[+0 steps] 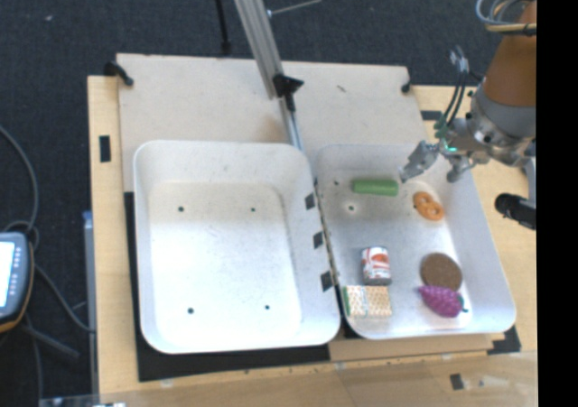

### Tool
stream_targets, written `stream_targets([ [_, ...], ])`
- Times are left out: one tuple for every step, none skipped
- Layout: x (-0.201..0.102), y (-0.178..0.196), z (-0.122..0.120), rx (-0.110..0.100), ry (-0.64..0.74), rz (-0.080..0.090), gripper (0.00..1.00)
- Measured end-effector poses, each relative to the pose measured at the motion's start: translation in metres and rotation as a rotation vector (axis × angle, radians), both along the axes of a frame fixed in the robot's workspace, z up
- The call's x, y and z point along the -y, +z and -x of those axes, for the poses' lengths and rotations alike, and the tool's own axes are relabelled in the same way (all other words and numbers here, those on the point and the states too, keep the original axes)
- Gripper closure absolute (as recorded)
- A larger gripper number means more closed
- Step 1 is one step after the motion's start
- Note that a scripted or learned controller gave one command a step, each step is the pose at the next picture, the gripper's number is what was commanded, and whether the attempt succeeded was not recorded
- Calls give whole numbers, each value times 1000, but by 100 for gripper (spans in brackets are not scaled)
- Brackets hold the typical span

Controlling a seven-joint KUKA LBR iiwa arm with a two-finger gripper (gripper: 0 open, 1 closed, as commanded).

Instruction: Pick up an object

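Hovering spread and empty over the right bin [488,243], the tool [437,161] sits between the green stick [375,187] and orange ring [428,206]; descending there could close on nothing.

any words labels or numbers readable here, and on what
None can be read.
Small can: red and white label, print too blurred to read.
Patterned packet: printed, too small to make out.
Device screen at the left edge: lit, content illegible.
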State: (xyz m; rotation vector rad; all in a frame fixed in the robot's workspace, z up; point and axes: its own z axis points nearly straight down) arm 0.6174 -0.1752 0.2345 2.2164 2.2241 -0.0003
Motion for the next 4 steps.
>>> stream_targets([
  [5,-62,3,-6,-4,0,0],
  [9,-105,1,-5,-6,1,0],
  [10,-135,2,-3,-7,1,0],
  [11,-121,0,3,-11,2,100],
])
